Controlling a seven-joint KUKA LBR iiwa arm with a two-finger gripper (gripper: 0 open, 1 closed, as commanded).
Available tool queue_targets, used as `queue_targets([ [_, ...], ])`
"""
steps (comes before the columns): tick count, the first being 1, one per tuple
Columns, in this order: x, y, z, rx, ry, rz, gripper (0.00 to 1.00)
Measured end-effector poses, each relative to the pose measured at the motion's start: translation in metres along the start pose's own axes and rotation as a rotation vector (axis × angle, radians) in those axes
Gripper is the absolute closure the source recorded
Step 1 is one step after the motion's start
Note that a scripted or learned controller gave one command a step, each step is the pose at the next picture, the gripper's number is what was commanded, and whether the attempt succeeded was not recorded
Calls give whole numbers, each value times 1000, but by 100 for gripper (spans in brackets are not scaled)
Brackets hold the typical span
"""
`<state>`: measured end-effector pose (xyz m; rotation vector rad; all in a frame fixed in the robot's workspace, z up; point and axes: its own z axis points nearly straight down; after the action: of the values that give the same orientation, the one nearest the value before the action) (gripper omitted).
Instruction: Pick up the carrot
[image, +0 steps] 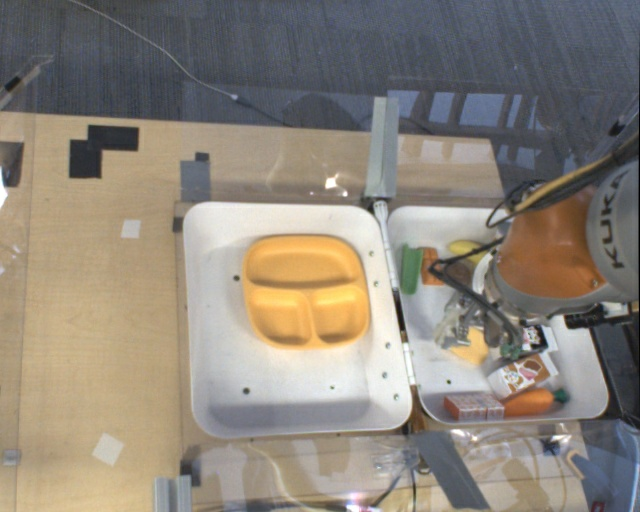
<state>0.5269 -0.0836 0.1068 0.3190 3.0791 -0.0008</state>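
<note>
Smooth tapered carrot (530, 402) beside small carton, metal gripper (462, 328) apart above, jaw state unclear

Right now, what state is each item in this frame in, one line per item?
Orange plastic carrot with green top: lying flat at the right bin's near edge, not held.
Small red box: lying flat beside the carrot.
Yellow three-compartment tray: upright in the left white bin, nothing in its compartments.
Green block: lying by the right bin's left wall.
Gripper: low over the right bin, apart from the carrot.
</note>
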Motion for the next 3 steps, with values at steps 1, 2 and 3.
queue_targets([
  [1,33,-2,-110,-4,35,-393,100],
  [2,34,-2,-109,-5,39,-394,0],
  [3,-20,4,10,-4,31,-372,0],
])
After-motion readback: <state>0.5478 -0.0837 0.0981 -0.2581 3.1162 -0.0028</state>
